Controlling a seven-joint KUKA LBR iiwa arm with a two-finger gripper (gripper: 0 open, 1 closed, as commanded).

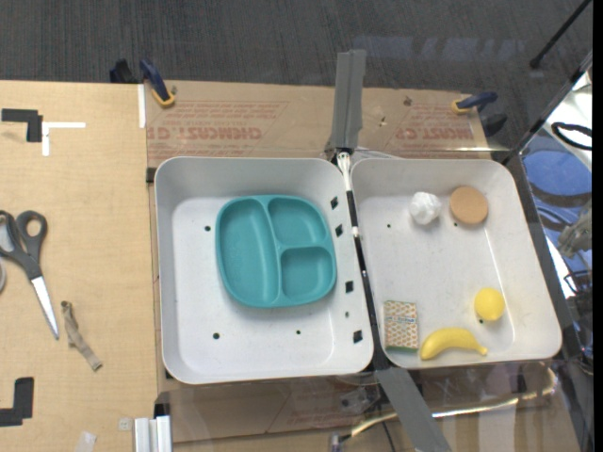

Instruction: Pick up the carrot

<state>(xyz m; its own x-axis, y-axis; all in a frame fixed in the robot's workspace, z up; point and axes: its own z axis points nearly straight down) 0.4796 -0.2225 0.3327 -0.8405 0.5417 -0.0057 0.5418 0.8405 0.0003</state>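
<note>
**Bench from above, plate as reference.** A teal plate point(276, 250) with three compartments, one long on its left side and two smaller on its right, lies flat in the middle of the left bin point(179, 281), apart from every wall.

The right bin point(433, 271) stands to the right of the plate, and the two bins touch along their shared rims.

- **Far right of the plate, toward the back:** a white lump point(425, 208) and a tan disc point(468, 205) lie just beside each other, the lump nearer the plate.
- **Right of the plate, toward the front:** a small box point(401, 324) lies closest to the plate, near the shared rims.
- **Beyond the box:** a banana point(450, 344) lies touching or almost touching the box's lower right corner. Its curve opens toward the front wall.
- **Farther right still:** a lemon point(488, 305) lies just behind the banana's outer end. Contact between them cannot be judged.

Well to the left of the plate, outside the bins, scissors point(33, 262) lie on the bench point(85, 196), with a thin scrap point(80, 337) near them. Behind the plate, cardboard point(245, 130) lies under both bins. It is held by a clamp point(158, 83) at its left rear corner and another clamp point(474, 103) at its right rear.
</note>
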